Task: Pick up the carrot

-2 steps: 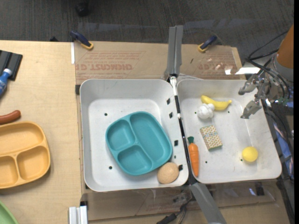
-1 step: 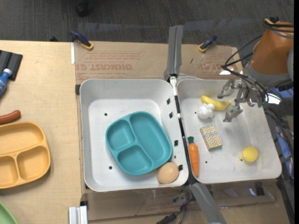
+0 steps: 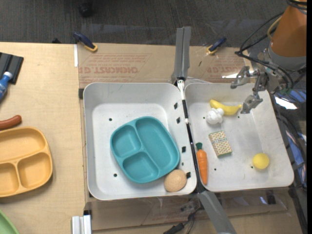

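Note:
The carrot (image 3: 202, 165) is orange with a green top. It lies lengthwise along the left wall of the right bin (image 3: 278, 177), near the front corner. My gripper (image 3: 246, 90) hangs over the back right part of that bin, far from the carrot and just right of a yellow banana (image 3: 226, 107). Its two fingers stand apart and nothing is between them. The arm's orange band (image 3: 290, 26) shows above it at the right edge.
The right bin also holds a white lumpy object (image 3: 213, 116), a speckled block (image 3: 220, 143) and a yellow ball (image 3: 261, 161). A teal divided plate (image 3: 144, 149) and a tan round item (image 3: 175, 181) are in the left bin (image 3: 97, 106). An orange tray (image 3: 19, 162) sits on the bench at left.

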Available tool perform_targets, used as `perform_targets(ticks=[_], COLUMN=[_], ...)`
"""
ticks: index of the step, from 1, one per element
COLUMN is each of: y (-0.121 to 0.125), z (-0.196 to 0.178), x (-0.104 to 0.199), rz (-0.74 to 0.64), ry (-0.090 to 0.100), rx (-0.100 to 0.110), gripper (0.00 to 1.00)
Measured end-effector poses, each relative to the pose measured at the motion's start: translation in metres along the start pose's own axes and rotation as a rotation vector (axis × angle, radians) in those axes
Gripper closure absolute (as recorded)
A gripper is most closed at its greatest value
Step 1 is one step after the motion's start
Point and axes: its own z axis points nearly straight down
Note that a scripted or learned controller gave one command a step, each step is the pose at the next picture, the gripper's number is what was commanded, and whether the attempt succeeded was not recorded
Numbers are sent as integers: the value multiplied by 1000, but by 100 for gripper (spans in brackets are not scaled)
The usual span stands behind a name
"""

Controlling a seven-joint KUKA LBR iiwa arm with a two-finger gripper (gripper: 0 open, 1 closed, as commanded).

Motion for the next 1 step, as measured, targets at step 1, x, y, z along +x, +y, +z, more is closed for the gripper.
perform_targets(ticks=[1], y=[27], z=[94], x=[-5], rz=[-292], ry=[3], rx=[-2], gripper=[0])
